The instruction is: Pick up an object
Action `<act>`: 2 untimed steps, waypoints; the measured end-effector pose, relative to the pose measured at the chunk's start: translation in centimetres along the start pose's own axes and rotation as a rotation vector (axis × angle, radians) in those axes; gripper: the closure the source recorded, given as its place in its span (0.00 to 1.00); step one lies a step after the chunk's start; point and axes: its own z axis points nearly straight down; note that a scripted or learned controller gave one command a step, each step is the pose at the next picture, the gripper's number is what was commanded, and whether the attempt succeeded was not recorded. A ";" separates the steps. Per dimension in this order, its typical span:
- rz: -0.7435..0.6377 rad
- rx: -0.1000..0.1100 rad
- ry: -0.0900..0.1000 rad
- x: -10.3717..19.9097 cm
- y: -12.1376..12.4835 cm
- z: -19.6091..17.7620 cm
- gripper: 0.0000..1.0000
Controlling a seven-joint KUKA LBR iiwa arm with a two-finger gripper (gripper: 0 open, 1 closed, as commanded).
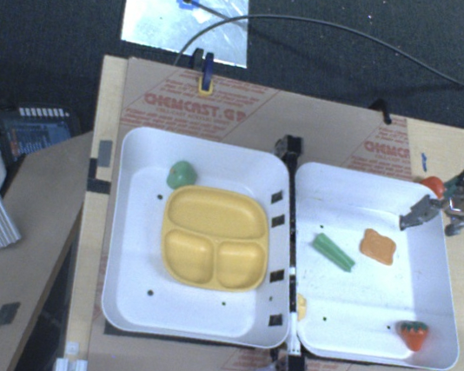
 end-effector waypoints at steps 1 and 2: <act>-0.003 -0.011 -0.003 0.1 0.3 -0.6 0.00; -0.001 -0.007 -0.001 0.5 -0.4 5.3 0.00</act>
